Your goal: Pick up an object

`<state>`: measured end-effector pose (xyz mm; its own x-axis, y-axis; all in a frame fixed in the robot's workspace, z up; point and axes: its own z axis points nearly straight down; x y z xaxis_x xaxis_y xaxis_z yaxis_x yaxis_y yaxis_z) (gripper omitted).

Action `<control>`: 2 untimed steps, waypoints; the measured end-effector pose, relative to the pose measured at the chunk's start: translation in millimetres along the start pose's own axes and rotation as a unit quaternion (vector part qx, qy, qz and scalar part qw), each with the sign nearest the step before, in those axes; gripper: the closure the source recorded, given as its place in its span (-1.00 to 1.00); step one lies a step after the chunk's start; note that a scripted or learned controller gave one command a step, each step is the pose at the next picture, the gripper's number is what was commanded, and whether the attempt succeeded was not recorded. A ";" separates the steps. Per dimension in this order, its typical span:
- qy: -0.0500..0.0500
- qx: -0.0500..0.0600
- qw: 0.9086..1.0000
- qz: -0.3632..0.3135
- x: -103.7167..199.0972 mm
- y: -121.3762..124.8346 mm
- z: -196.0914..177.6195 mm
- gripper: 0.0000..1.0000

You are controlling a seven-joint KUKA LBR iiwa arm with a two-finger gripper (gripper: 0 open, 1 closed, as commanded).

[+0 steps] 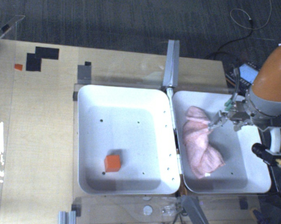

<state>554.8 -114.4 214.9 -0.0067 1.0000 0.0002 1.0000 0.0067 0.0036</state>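
— Where is the pink cloth (200, 141) seen?
— It is seen crumpled in the right bin (253, 184), against that bin's left wall, stretched from far to near.
— And the gripper (217, 123)?
— It is positioned at the cloth's far right edge, reached in from the right; whether its grasp is wide, narrow or closed on fabric cannot be told.
— What else is shown?
— An orange block (112, 163) is pictured in the left bin (127, 97), near its front, well apart.

arm (271, 87) — cut off at right edge | end effector (214, 125) — finger state unclear
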 end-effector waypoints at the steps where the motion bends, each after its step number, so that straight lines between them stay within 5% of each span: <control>1: -0.001 -0.005 0.998 -0.064 -6.8 5.9 116.0 -1.00; 2: -0.001 -0.009 0.997 -0.071 29.4 53.5 121.7 -1.00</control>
<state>608.5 -84.6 93.4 -0.1489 0.9888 -0.0039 0.9886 0.1489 0.0206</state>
